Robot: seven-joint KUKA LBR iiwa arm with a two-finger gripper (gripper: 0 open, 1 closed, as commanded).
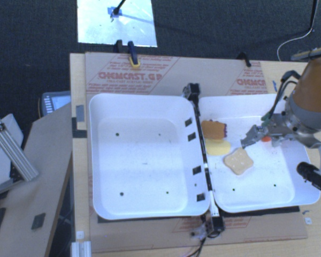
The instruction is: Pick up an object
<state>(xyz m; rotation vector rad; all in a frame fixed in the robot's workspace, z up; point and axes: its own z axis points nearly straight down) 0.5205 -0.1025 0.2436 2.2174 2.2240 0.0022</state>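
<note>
A grey arm with an orange band (315, 92) reaches in from the right over the right-hand bin (278, 197), its upper part cut off by the frame edge, so that much of the wrist is hard to read. The claw (252, 137) hangs low over the middle of that bin, a grey tip pointing left toward the food pieces; how far it stands open cannot be told from this slant, and nothing shows in its grasp. A small red-orange item (265, 139) peeks out just beside the claw, mostly hidden by the metal, too little of it showing to name. Left of the claw, near the divider between the bins, lie three toy foods close together: a brown-and-maroon sandwich piece (214, 129) at the top, a pale yellow slab (218, 148) touching it from below, and a tan slice of toast (238, 161) just beside the slab, lower and to the right. The left-hand bin (96, 143) sits alongside on the bench (150, 68), which is covered by a sheet printed with red lettering. A black part (314, 175) of the rig overlaps the right bin's far rim.
</note>
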